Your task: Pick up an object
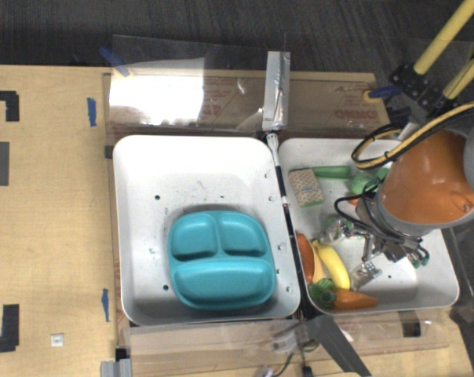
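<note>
A: Why is the gripper [368, 259] so low in the right bin [441, 289]?

B: It's poised beside the banana [333, 265], which lies near the carrot [353, 298]; whether it's spread or pinching, I cannot tell.

A: And farther back?

B: A sponge [306, 187]. The teal tray [220, 259] fills the left bin [143, 171].

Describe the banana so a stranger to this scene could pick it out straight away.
Start at the right bin, the one the arm reaches into. Along its left wall, toward the near edge, lies a cluster of toy food, and the banana is the curved piece in it. It is the only yellow item, flanked by a red-orange piece and an orange carrot.
</note>
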